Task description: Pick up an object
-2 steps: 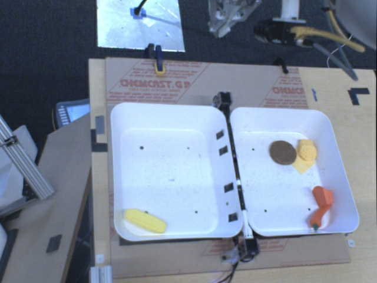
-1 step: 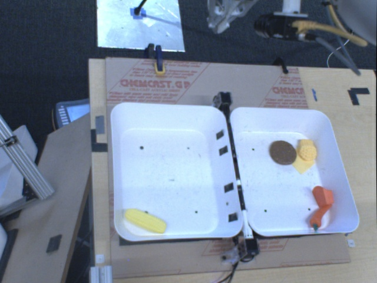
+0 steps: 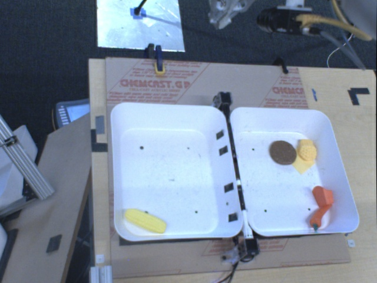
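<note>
Early in the task: approach not yet begun, nothing lifted. In the left bin (image 3: 118,158), lying flat near the front left corner, a yellow corn cob (image 3: 144,221), well apart from everything else and with bare floor on all sides. Further right, high above the far edge of the worktop (image 3: 353,81) and outside both bins, the gripper (image 3: 227,7), pale and blurred against the dark floor; cannot tell whether spread or pressed together, and nothing seen in it. In the right bin (image 3: 339,158), toward the far right, a brown disc (image 3: 283,152) touching or just beside a round yellow biscuit (image 3: 307,150), with a flat yellow slice (image 3: 301,166) poking out from under the biscuit. Near the front right corner, an orange carrot (image 3: 321,205), close against the wall. Next move, as a judgement: choose one target, travel over it, then descend straight down. Easiest pick probably the cob: alone, long enough to straddle across its narrow side, no neighbour to knock. Harder with the disc, biscuit and slice: low, thin and crowded, so likely to slide or come up as a pair. Harder also with the carrot: little room between it and the wall for a clean closing.
</note>
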{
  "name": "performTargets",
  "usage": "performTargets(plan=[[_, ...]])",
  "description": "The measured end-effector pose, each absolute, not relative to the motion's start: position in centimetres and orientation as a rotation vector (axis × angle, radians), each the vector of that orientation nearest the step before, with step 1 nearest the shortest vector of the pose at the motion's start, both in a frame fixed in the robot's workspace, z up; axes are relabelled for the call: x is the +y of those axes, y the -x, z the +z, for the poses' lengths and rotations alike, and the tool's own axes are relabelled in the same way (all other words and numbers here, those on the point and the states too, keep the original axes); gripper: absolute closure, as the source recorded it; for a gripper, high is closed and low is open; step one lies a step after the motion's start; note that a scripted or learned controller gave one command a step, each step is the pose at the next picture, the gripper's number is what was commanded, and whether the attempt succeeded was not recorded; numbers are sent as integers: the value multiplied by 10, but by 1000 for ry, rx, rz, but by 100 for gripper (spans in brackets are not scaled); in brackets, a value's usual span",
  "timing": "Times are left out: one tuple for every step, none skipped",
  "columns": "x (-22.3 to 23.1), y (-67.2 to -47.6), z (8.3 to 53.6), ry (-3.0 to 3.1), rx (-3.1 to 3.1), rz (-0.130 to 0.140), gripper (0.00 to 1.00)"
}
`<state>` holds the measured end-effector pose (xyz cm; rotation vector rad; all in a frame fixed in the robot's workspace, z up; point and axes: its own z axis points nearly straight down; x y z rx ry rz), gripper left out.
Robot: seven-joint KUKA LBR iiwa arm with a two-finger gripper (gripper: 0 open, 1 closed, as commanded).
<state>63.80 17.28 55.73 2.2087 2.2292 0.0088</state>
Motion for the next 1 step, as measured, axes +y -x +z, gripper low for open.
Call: performTargets(plan=[[173,-638,568,-2204,2232,11,100]])
